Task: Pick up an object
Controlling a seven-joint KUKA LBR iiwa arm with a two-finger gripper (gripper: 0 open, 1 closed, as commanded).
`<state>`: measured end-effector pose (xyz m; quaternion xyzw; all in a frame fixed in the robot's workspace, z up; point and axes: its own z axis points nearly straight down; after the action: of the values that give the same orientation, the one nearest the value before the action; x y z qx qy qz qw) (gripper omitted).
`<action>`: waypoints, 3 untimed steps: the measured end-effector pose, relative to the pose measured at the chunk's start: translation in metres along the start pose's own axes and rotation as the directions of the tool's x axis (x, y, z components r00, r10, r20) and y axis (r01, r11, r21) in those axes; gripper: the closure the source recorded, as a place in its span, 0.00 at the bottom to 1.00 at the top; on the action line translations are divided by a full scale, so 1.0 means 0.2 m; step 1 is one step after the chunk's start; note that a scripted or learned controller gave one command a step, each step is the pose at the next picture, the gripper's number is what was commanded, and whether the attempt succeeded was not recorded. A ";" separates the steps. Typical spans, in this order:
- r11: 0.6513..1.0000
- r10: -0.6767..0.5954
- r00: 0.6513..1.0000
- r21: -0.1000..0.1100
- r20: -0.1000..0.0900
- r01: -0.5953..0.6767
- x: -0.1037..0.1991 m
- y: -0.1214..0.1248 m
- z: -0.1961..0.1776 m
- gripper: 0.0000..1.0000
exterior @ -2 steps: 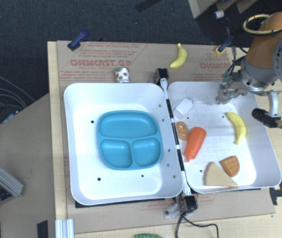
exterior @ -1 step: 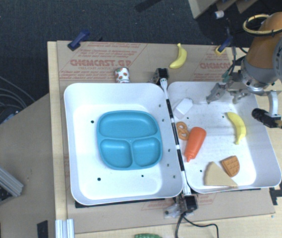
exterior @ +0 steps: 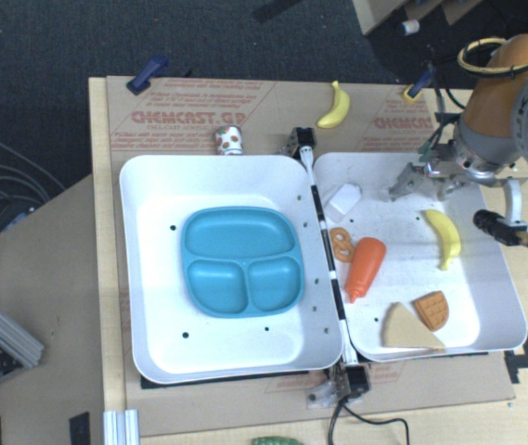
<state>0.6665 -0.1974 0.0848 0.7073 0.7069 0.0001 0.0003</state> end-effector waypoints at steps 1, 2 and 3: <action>1.000 -0.001 1.000 -0.003 0.002 0.001 0.00 0.00 -0.05 1.00; 1.000 -0.001 1.000 -0.003 0.002 0.001 0.00 0.00 -0.05 0.00; 1.000 0.000 1.000 -0.005 0.003 0.000 0.00 0.01 -0.11 1.00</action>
<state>0.6680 -0.1976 0.1061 0.7071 0.7071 0.0010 0.0033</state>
